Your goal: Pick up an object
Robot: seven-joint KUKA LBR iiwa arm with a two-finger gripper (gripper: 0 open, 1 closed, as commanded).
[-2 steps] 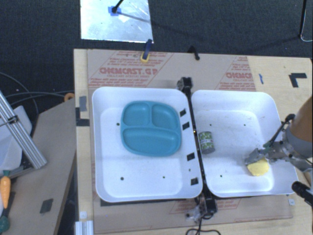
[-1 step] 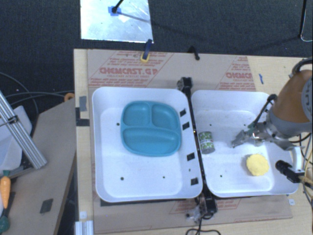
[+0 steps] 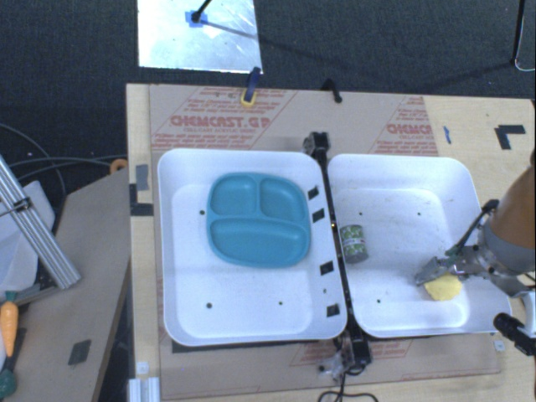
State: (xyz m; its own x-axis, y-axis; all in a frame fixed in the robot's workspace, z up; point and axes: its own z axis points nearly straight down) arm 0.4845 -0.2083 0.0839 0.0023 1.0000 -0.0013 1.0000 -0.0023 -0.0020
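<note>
- On the counter (image 3: 352,111), which is covered with a brown printed sheet, two shallow white bins sit side by side, seen from above at a slant.
- Left bin (image 3: 188,300): a teal divided plate (image 3: 258,221) lies flat in its upper middle part, with three compartments, two small ones at the top and one long one below.
- Right bin (image 3: 394,178): a small cylindrical can (image 3: 353,243) with a green patterned label rests close to the bin's left wall, next to the black hinge strip (image 3: 328,224) that runs between the two bins.
- A yellow object (image 3: 444,287), rounded and lemon-like, lies near the lower right corner of the right bin, well apart from the can.
- The grey arm (image 3: 511,254) enters from the right edge and reaches low into the right bin.
- Its hand (image 3: 435,272) is at the upper left edge of the yellow object, touching or nearly touching it; the metal fingers (image 3: 425,275) are close together, but I cannot tell whether they grip the object or merely rest against it.
- Beyond the counter's far edge, a shiny silver sheet (image 3: 201,23) lies on dark carpet.
- To the left, a second wooden surface (image 3: 79,266) holds a slanted aluminium rail (image 3: 33,233).
</note>
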